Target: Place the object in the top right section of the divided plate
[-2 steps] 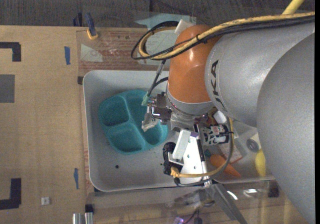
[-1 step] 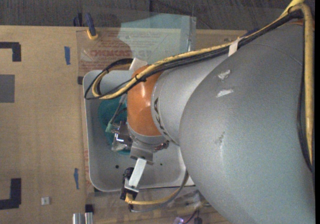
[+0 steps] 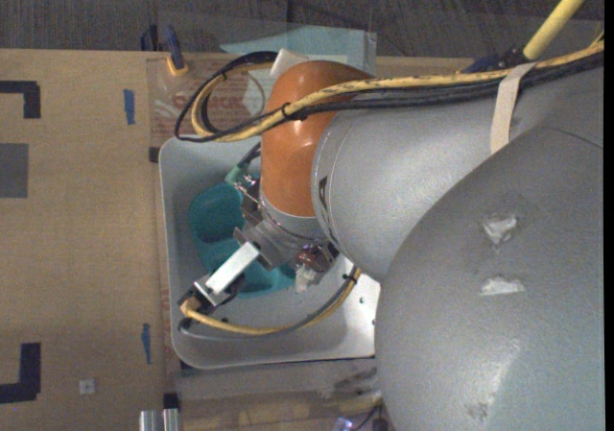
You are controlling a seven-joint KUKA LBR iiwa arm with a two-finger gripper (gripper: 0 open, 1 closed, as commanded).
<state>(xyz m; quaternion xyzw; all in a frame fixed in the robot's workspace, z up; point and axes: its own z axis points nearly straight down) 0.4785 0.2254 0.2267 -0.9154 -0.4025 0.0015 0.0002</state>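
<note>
1. Camera view, from above at a slant: the grey arm comes in from the right and covers most of the right half of the picture. Its orange band sits above the middle of a white bin.
2. The wrist points down into that bin. The gripper is tucked beneath the wrist, and I cannot tell whether it is open or closed.
3. A teal divided plate lies on the bin floor towards its left wall. The part I can see juts out to the left of the wrist, and the rest runs under the wrist and gripper. So the gripper is directly over the plate's right-hand part, close above it. I cannot tell whether they touch.
4. The wrist hides the plate's right-hand sections, so I cannot tell where the object to be placed lies.
5. Yellow and black cables loop from the arm over the bin's far edge.
6. Left of the bin is tan bench surface with black corner marks and small strips of blue tape.
</note>
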